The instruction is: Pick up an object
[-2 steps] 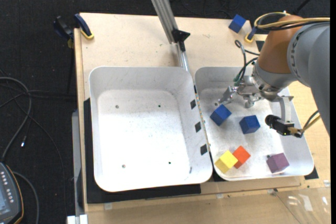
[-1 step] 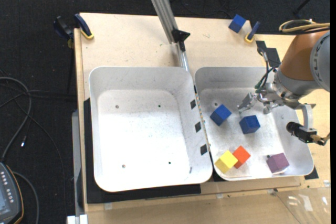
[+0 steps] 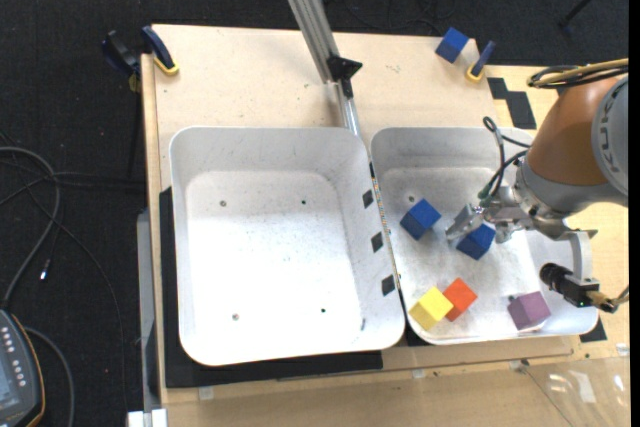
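Note:
In the right bin (image 3: 400, 150) lie several small blocks: a blue cube (image 3: 420, 218) near the middle, a second blue cube (image 3: 477, 241) to its right, a yellow cube (image 3: 431, 308) touching an orange cube (image 3: 460, 296) near the front wall, and a purple cube (image 3: 528, 310) at the front right. My gripper (image 3: 480, 227) comes in from the right, low over the bin, with its grey fingers standing on either side of the second blue cube. That cube appears to rest on the bin floor.
The left bin (image 3: 190, 150) sits beside the right one. Another blue cube (image 3: 452, 44) lies on the bench behind the bins, next to a yellow-tipped clamp (image 3: 478, 61). A metal pole (image 3: 305, 0) slants over the back of the bench.

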You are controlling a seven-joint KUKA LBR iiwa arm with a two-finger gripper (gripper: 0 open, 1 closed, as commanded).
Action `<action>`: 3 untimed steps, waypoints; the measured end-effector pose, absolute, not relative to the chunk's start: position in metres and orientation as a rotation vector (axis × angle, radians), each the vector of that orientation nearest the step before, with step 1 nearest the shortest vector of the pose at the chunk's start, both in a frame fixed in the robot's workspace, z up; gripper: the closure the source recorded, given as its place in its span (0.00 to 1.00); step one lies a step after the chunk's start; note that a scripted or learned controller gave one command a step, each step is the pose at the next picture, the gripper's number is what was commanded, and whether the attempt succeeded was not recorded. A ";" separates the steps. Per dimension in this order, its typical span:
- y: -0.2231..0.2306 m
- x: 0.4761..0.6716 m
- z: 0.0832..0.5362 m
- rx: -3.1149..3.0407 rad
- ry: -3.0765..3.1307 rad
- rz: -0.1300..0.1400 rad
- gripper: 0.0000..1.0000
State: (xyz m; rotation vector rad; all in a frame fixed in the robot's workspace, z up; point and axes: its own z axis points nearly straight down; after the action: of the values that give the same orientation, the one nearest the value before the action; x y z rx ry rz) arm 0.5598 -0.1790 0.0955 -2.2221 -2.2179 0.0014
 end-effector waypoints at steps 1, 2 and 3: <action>-0.180 0.562 0.106 -2.226 -2.220 -0.002 1.00; -0.112 0.591 0.153 -2.213 -2.234 -0.009 1.00; -0.022 0.583 0.197 -2.209 -2.234 -0.007 1.00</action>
State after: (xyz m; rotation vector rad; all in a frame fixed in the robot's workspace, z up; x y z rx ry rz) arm 0.5829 -0.0216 0.1973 -2.2086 -2.2337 -0.0070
